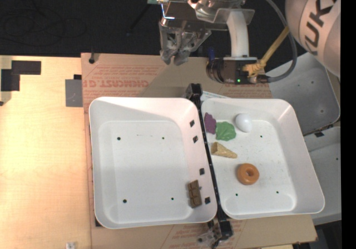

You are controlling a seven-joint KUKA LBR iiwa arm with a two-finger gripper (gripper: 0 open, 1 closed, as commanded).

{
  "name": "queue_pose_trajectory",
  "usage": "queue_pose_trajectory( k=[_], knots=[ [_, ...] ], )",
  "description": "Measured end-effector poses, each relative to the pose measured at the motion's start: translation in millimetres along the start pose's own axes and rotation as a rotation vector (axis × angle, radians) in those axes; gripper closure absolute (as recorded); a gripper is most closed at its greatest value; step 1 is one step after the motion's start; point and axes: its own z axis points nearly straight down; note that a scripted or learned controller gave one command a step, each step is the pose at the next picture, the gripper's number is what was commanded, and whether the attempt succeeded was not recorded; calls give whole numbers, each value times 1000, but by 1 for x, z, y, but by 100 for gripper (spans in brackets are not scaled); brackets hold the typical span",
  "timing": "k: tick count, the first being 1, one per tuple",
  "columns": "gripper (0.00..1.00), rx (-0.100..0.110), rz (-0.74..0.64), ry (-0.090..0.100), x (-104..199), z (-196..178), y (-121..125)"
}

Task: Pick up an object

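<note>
Tabletop (pixel 39 148): pale wood panel at the left; a brown cardboard sheet (pixel 128 78) with printed lettering lies under both bins.
Left bin (pixel 103 217): shallow, white, with small dark holes in its floor; touches the right bin along its right wall.
Brown block (pixel 194 193): small, dark brown, segmented; lies in the left bin's near right corner, just beside the right wall.
Clips (pixel 194 91): black fittings along the seam between the two bins, at the far end and the near end.
Right bin (pixel 306 187): shallow, white, same build as the left one; carries five small objects.
Purple piece (pixel 209 123): lies against the right bin's left wall, towards the far edge, touching the green piece.
Green piece (pixel 225 130): flat, irregular; between the purple piece and the white ball.
Yellow wedge (pixel 223 151): tan triangle, just nearer than the green piece, close to the left wall.
White ball (pixel 242 121): round, near the far edge, just beside the green piece.
Doughnut (pixel 247 174): orange-brown ring, flat on the floor near the bin's middle, apart from the rest.
Gripper (pixel 177 56): hangs above the cardboard beyond the left bin's far right corner, well clear of every object; fingers carry nothing, and whether they are spread or pressed together cannot be told.
</note>
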Motion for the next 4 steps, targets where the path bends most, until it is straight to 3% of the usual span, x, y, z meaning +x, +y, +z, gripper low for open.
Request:
queue_pose_trajectory(
  k=[1,2,3,4],
  knots=[
    [100,16,18,-5,-150,138,-29],
    [100,-12,-1,3,-94,20,6],
    [100,-3,13,-1,-190,-4,-34],
    [100,3,-2,1,-129,-1,-42]
  ],
)
